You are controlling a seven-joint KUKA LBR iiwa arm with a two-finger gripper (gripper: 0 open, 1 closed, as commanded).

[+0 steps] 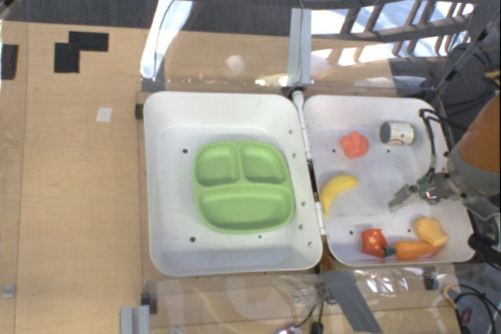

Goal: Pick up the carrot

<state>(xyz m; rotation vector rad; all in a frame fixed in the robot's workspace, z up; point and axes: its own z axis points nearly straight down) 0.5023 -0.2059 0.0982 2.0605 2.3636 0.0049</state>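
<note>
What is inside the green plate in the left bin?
The green plate shows three bare compartments with no food in them. The bin floor beneath it is covered, so unseen.

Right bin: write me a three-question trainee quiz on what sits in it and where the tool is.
1. True or false: the carrot lies in the green plate.
2. Which item lies nearest the carrot's left end? A) banana B) red pepper C) small can
3. Fill in: the tool is over the ____ bin.

Key
1. False. The carrot lies by the right bin's front wall.
2. B. The red pepper touches or nearly touches it.
3. Right. It sits above the carrot in the picture, between banana and arm.
</note>
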